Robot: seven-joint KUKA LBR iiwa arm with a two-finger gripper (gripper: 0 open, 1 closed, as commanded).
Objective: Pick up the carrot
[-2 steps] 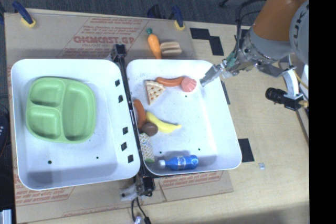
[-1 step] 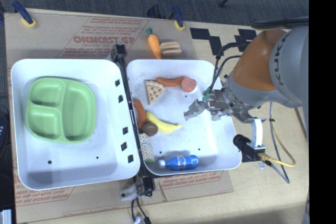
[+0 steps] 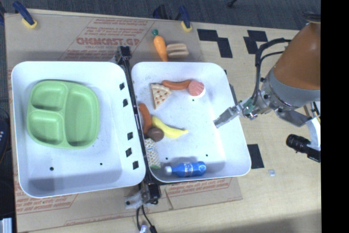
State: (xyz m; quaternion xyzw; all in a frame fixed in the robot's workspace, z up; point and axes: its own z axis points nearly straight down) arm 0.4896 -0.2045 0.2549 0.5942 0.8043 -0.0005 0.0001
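1. In the camera view, you see the carrot [image 3: 160, 47] lying outside both bins on the cardboard sheet [image 3: 103, 35], just beyond the far rim of the right bin [image 3: 232, 139], at about 11 o'clock from that bin's middle. Its green top points away from the bin.
2. Just beside the carrot, at its 3 o'clock, sits a small tan block [image 3: 177, 51].
3. The gripper [image 3: 224, 116] hangs over the right bin's right rim, at 3 o'clock from the bin's middle and well apart from the carrot. You cannot tell from this angle whether its pincer is open or closed; nothing shows in it.
4. Inside the right bin you find a waffle wedge [image 3: 159, 94] and a sausage [image 3: 177, 84] with a pink round piece [image 3: 197, 88] at its end, toward 12 o'clock.
5. Toward 9 o'clock lie a second sausage [image 3: 144, 116], a banana [image 3: 170, 128] and a brown round item [image 3: 156, 134] touching it.
6. At 6 o'clock a blue bottle [image 3: 186, 168] lies on its side.
7. The left bin [image 3: 32, 172] holds a green divided plate [image 3: 63, 113].
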